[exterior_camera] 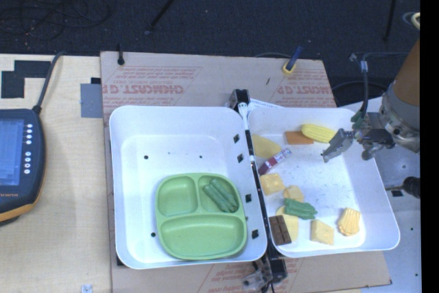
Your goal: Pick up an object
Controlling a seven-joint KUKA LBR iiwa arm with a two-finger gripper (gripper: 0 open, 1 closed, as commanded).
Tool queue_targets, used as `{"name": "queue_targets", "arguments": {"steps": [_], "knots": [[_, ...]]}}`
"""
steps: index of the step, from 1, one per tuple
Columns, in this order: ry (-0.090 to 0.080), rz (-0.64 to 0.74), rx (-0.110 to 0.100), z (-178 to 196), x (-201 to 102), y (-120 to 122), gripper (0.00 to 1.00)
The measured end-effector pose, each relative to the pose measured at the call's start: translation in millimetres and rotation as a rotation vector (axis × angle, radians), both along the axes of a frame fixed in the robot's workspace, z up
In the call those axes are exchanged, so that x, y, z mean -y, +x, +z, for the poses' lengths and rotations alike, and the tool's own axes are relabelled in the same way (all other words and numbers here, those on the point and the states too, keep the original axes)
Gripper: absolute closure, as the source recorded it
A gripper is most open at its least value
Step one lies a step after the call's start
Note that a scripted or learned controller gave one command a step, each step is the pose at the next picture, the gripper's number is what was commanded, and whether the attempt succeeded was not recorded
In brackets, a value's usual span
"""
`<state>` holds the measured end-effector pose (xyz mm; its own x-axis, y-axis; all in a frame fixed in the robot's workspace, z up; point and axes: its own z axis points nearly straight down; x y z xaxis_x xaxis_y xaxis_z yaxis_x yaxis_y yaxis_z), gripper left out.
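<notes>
Two white bins side by side on cardboard; left bin (130, 147), right bin (374, 216), shared rim running down the centre.

Arm (411, 99) enters from view's right, over right bin's far-right rim. Gripper (351, 144) hangs above right bin's upper right part, fingers spread apart w/ open gap, nothing between them. One finger (335, 146) points toward bin centre, the other sits near the right rim.

Right bin contents: corn cob (317, 132) at top, just beside an orange block (298, 137); yellow wedge (266, 146) near the divider; marker (274, 160) lying at a slant beside it; yellow cube (271, 183) & smaller yellow bit (293, 193) mid-left; green pepper (300, 208) below; brown block (280, 228) at bottom left rim; yellow block (322, 232) & ridged yellow piece (349, 221) at bottom right.

Open room: bare floor in bin centre & right half, between gripper and bottom cluster. Corn cob is nearest item to gripper, apart from it, close to the far wall.

Left bin: green tray (199, 233), lower centre, green bean (221, 195) in its upper right compartment. Rest of floor bare
</notes>
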<state>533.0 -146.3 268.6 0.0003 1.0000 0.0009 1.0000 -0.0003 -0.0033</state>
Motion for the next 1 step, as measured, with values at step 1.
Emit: {"name": "queue_targets", "arguments": {"steps": [1], "knots": [[0.004,-0.001,-0.009,-79.6,-33.6,-43.3,0.0]]}}
